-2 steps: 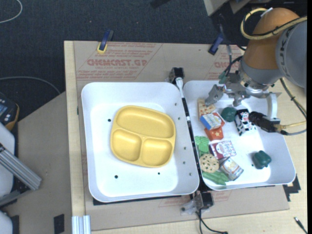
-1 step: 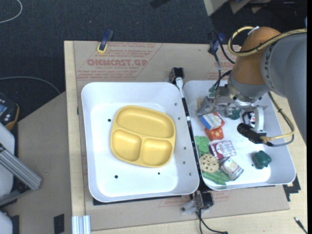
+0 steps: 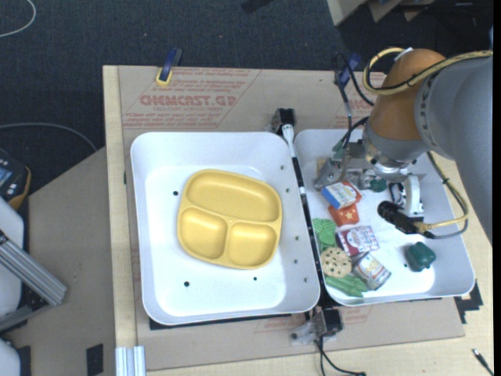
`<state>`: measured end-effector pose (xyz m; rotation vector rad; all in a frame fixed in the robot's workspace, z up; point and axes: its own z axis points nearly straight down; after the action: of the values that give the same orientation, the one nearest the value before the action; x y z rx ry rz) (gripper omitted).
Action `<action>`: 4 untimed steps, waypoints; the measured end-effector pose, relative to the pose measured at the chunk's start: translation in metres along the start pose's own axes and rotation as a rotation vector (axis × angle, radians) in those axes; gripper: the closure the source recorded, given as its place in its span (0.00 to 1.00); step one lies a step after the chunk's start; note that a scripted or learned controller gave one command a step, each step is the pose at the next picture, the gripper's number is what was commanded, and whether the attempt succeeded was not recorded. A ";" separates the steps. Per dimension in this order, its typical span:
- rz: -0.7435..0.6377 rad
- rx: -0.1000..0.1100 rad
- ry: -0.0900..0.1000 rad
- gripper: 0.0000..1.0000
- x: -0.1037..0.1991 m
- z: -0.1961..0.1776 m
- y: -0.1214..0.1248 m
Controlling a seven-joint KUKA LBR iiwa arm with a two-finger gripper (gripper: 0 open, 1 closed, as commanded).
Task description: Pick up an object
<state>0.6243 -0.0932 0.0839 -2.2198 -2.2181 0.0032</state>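
Over the right bin (image 3: 462, 276), the gripper (image 3: 344, 175) is hovering by a red-and-white packet (image 3: 341, 196), fingers' state untellable; it is looking light, crinkly, best pinched across its edges.

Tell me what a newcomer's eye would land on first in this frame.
The yellow tray, lying alone in the left bin. Next, the arm reaching in from the right over the right bin, where small items crowd together, among them a cookie.
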 end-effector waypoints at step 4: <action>-0.001 -0.010 -0.002 1.00 -0.008 -0.143 -0.006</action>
<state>0.6189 -0.1014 0.2271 -2.2242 -2.2255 -0.0051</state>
